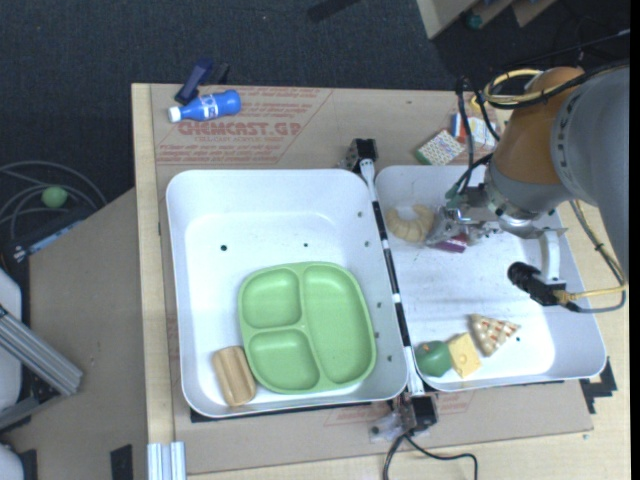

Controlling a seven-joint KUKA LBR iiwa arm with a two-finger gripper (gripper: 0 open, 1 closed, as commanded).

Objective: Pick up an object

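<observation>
Arm (560, 138) upper right, low over right bin (570, 363) | gripper (455, 230) span: cannot tell | beige object (408, 224) just beside it, frame centre-right | risk: tips nudge it against bin wall, grasp misses

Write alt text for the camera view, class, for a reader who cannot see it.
A grey robot arm reaches into the right bin, its gripper low near a pale object. The left bin holds a green divided plate.
</observation>
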